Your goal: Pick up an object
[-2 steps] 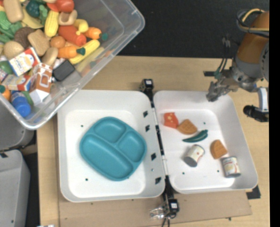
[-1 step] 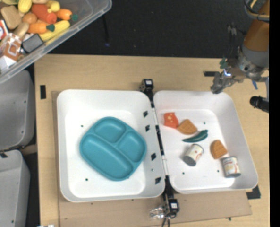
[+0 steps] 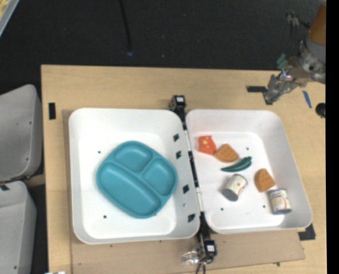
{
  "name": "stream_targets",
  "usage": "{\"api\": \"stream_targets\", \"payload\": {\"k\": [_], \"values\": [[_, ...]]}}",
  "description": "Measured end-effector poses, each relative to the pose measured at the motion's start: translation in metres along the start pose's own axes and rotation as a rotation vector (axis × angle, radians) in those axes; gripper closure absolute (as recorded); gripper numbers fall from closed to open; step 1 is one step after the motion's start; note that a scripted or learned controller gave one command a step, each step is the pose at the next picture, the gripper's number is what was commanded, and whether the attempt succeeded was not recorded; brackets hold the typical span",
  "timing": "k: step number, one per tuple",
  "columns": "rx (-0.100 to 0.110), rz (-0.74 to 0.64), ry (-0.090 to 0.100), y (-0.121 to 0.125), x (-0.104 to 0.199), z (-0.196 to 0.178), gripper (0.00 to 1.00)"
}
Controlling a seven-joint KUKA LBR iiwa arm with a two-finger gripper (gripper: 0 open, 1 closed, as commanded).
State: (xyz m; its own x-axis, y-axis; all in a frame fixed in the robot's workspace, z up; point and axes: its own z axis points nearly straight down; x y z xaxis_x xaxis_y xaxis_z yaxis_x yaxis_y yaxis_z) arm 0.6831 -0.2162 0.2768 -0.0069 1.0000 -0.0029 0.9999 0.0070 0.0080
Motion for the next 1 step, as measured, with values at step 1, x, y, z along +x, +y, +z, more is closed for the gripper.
{"api": "stream_targets", "payload": {"k": [1], "values": [[0.007, 0.002, 0.003, -0.0146, 0.0513, 0.0004, 1.00]]}}
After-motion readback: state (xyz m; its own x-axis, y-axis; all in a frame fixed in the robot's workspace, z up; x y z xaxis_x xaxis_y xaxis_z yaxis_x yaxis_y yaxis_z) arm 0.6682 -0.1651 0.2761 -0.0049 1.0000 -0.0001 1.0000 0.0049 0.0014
